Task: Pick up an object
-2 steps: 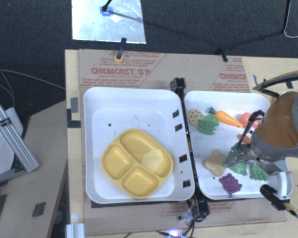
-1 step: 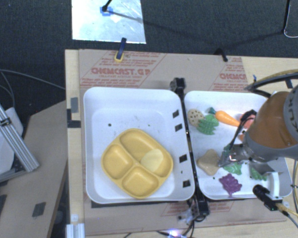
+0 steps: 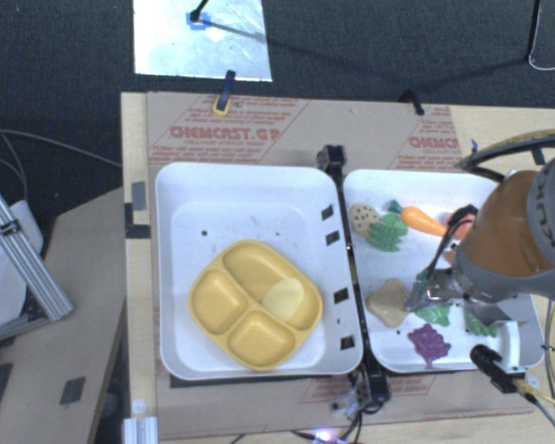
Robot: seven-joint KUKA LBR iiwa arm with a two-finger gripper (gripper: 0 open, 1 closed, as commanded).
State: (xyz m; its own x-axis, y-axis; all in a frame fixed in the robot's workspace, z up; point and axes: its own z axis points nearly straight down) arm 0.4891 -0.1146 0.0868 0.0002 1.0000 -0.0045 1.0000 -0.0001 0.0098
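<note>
My gripper (image 3: 424,296) is low in the right bin (image 3: 425,363), its tip between a tan flat piece (image 3: 387,302) on its left and a green leafy toy (image 3: 435,314) just below it. A purple grape bunch (image 3: 429,341) lies nearer the front wall. Toward the back of the bin sit an orange carrot (image 3: 422,219), a green broccoli-like toy (image 3: 387,233) and a beige waffle-patterned piece (image 3: 362,215). Another green piece (image 3: 477,325) lies partly under the wrist. The arm's orange band (image 3: 511,225) covers the bin's right side.
The left bin (image 3: 185,202) holds a yellow three-compartment plate (image 3: 253,302) with a pale round piece (image 3: 283,296) in its right compartment. A black divider rail (image 3: 344,248) runs between the bins. Cardboard (image 3: 259,123) lies behind them.
</note>
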